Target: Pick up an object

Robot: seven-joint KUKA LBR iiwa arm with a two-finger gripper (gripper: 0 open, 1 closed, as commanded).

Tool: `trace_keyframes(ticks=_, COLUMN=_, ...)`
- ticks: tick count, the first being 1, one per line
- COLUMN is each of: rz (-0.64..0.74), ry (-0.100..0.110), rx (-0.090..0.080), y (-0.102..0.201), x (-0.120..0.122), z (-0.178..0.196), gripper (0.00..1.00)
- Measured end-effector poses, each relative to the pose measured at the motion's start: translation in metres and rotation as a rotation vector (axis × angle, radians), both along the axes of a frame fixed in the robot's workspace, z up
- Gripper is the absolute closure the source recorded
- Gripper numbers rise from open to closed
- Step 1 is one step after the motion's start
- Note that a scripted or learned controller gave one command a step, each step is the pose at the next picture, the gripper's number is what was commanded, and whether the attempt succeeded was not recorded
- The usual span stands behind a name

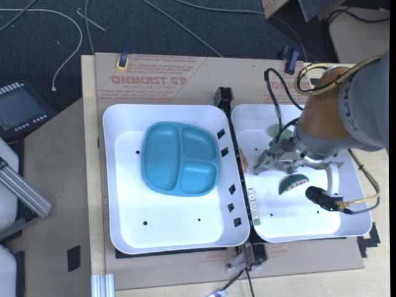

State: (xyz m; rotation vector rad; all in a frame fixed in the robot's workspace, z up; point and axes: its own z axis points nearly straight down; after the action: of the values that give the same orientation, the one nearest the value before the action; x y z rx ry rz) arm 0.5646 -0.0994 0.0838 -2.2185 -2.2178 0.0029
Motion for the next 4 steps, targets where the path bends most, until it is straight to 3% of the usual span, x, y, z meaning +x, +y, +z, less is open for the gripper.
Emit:
trace_keyframes(ticks=1, rz=-0.001, ry=-0.003, rx=0.0, y=0.0, x=0.001, z=0.012, gripper=1.0)
trace_keyframes(ticks=4, rz=0.002, ry=-0.011, rx=-0.003, y=-0.006, x=-0.01, z=0.156, gripper=1.0)
